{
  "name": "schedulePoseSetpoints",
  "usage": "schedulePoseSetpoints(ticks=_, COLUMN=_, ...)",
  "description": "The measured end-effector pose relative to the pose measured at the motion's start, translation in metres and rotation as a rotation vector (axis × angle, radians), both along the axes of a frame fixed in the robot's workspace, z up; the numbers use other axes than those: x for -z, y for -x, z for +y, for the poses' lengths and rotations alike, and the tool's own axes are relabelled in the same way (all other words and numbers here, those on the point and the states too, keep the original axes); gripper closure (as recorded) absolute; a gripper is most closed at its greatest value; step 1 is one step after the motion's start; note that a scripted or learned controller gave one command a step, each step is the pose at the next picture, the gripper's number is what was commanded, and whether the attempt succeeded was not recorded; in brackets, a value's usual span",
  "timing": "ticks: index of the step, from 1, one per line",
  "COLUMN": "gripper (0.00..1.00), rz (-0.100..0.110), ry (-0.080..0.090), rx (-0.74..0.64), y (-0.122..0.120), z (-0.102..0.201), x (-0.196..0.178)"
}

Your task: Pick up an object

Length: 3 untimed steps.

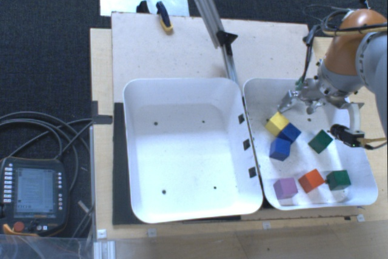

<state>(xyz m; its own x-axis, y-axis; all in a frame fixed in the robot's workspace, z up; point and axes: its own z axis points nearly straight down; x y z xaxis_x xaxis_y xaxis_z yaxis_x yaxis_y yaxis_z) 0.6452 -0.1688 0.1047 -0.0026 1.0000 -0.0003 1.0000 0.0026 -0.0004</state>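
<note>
Lying nearest, at bottom left: pendant (33,194), screen lit, no writing legible. No brands or labels readable anywhere. Sitting in right bin (364,194): yellow cube (277,123) touching one blue cube (290,132), second blue cube (279,149) just below; two green cubes (320,141) (338,179), orange cube (311,180), purple cube (285,188). All plain, matte, unmarked. Hovering over bin's upper part, above the yellow cube: gripper (310,100), holding nothing visible; finger spread — cannot tell. Standing beside: left bin (136,100).
</note>
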Motion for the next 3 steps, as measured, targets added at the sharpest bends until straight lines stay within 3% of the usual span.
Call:
schedulePoseSetpoints(ticks=1, gripper=1.0, rz=-0.007, ry=0.002, rx=-0.002, y=-0.002, z=-0.001, x=-0.014)
schedulePoseSetpoints(ticks=3, gripper=1.0, rz=-0.011, ry=0.003, rx=-0.003, y=-0.011, z=0.0, x=-0.126)
